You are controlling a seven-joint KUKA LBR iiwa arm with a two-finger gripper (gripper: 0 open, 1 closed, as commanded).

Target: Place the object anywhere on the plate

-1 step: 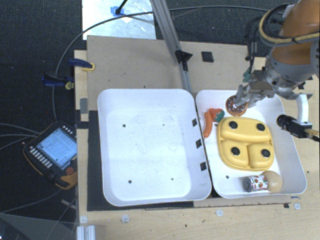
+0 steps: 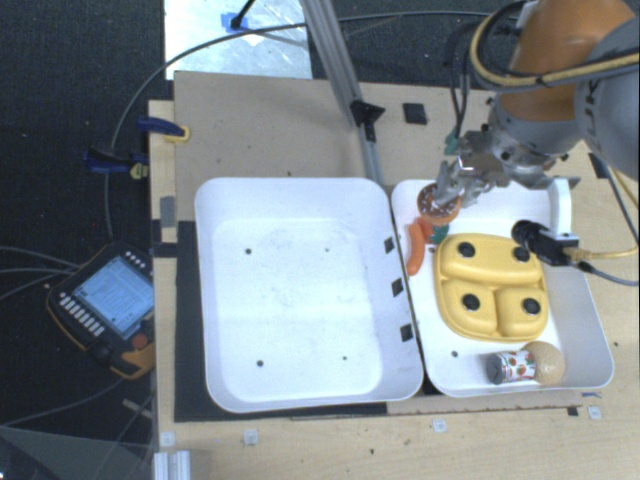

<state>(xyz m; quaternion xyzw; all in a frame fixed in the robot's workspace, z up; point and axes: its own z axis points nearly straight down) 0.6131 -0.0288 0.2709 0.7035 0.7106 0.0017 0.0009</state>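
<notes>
Carrot [image 2: 414, 248] lies touching yellow plate's [image 2: 492, 284] left edge, under gripper [image 2: 443, 200].

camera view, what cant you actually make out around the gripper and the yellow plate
- Gripper: too small and blurred to tell open from shut.
- Round brown object beneath it: blurred, identity and grip unclear.
- Orange item left of the yellow plate: its top is blurred.
- Small can: label unreadable.
</notes>
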